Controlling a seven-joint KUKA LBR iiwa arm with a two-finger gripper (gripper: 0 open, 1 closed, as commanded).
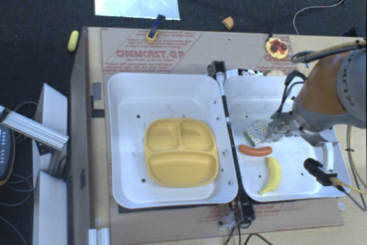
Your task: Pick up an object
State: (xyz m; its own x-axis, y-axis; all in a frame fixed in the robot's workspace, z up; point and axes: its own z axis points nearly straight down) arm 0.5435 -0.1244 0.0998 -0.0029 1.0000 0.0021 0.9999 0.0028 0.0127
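Because the loose pieces lie in the right bin (298, 86), I reach my hand (274, 129) down there beside the green-and-grey packet (256, 132); whether it is wide or narrow I cannot tell. Just below lie the sausage (255, 150) and banana (272, 175), untouched.

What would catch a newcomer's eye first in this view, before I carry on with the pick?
Probably the yellow three-compartment plastic plate, alone in the middle of the left white bin. Next, the grey arm with its orange band, reaching in from the right over the right white bin. Below it lie a red toy sausage and a yellow toy banana, close together but apart.
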